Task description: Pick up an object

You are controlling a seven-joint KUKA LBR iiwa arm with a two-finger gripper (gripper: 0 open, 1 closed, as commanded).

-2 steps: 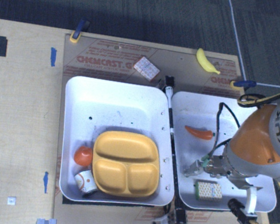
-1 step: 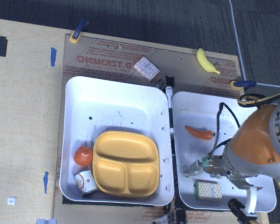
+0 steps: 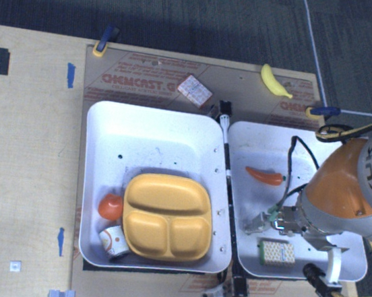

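Just below the pincer (image 3: pixel 262 222) — fingers spread, holding nothing — lies a small green-dotted block (image 3: pixel 276 252) in the right bin (image 3: pixel 258 144), seemingly light and stiff — best gripped across its short sides.

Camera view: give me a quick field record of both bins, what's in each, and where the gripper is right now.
left bin: yellow divided tray; orange-red round object touching its left side; small white and orange object at its lower left corner
right bin: red chili pepper near the upper middle; small green-dotted white block near the front wall
gripper: low over the right bin, between pepper and block
grip: nothing seen between the fingers
outside bins: banana and small patterned card on the cardboard behind
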